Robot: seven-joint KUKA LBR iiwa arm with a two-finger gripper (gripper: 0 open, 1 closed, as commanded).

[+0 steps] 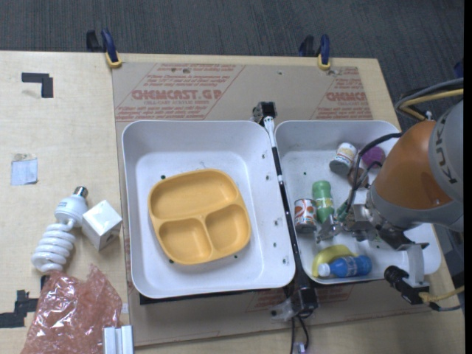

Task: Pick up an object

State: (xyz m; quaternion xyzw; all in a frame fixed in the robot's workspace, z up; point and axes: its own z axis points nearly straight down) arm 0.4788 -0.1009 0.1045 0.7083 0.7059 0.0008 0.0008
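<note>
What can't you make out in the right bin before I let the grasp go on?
- Gripper: its tip is small and cluttered; its state is unclear, as is whether it touches anything.
- Purple object: partly behind the arm and a cable; its kind is unclear.
- Can and green bottle: labels too small to read.
- Right bin: its right side is covered by the arm.

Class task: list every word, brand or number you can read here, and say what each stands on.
"CHEMCAST G P": red print, repeated, on the brown protective sheet under the bins.
"KU": dark letters on the grey robot arm, cut off.
Small red-and-white can: label too blurred to read.
</note>
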